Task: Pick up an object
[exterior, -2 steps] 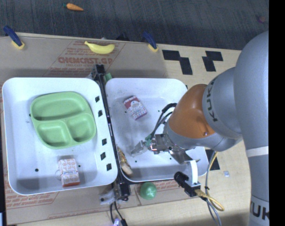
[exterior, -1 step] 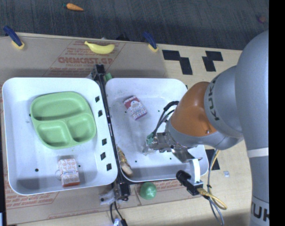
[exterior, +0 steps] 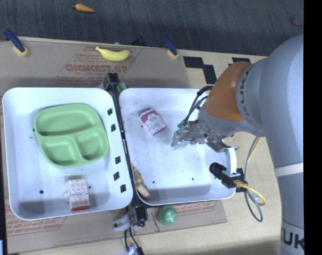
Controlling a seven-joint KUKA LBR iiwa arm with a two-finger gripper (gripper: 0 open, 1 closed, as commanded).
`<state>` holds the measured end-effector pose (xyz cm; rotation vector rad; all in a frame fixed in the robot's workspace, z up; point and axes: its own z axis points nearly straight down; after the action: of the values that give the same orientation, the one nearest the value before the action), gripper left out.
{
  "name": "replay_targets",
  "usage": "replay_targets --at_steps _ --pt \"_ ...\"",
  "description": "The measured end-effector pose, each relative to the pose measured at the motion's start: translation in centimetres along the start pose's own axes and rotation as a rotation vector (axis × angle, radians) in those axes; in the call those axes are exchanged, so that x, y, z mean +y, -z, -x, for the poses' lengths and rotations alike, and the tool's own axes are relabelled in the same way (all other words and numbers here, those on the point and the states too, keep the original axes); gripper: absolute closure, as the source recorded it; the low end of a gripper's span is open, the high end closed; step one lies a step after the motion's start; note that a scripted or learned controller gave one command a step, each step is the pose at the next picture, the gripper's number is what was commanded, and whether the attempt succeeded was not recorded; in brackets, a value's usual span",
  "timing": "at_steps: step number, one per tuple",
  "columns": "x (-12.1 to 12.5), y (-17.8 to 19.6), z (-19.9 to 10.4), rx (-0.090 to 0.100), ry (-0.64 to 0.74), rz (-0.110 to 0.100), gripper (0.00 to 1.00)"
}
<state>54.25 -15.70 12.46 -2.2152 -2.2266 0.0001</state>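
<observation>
Red-white packet (exterior: 152, 121) — long axis slanting upper-left to lower-right.

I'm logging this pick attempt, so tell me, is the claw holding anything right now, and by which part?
Nothing is seen held. The claw hovers over the right bin, and the small red and white packet lies apart from it on the bin floor.

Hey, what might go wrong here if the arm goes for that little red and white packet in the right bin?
1. The hand sits beside the red and white packet, apart from it, so closing here would likely grab nothing.
2. The packet lies flat on the right bin floor, so it may slide away rather than lift.
</observation>
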Motion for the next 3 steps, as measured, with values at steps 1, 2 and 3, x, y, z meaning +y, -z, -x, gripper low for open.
replay_targets --at_steps 1,2,3 --pt "8.6 -2.7 -6.8 0.001 0.002 0.011 1.00" --pt "11.6 6.9 -15.1 0.002 0.003 0.002 1.00" --pt "11.3 6.7 -25.2 0.002 0.003 -0.001 1.00"
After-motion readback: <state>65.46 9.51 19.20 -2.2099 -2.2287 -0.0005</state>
